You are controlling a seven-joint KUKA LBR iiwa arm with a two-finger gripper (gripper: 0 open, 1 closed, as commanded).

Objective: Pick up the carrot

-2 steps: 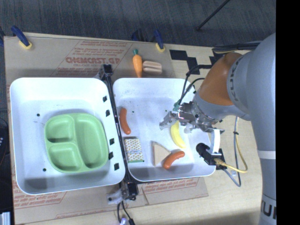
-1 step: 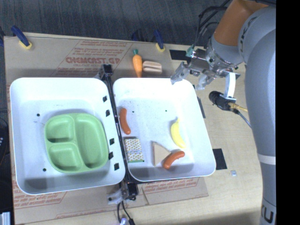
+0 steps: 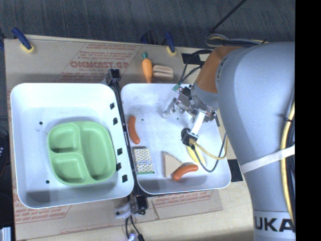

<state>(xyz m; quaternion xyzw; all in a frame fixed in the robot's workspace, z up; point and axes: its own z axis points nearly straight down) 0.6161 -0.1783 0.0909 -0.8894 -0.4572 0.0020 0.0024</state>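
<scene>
My gripper [image 3: 171,108], its state indiscernible, hung over the right shallow white bin [image 3: 155,139]. The orange, green-topped carrot [image 3: 146,70] lay outside, beyond the rim. Risk: I might seize the similar orange sausage [image 3: 133,129].

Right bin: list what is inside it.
The right bin holds two sausages, a patterned packet, a tan wedge and the gripper. The arm covers its right edge.

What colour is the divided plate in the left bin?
Light green. The divided plate shows best in the camera view, lying flat in the left bin.
</scene>
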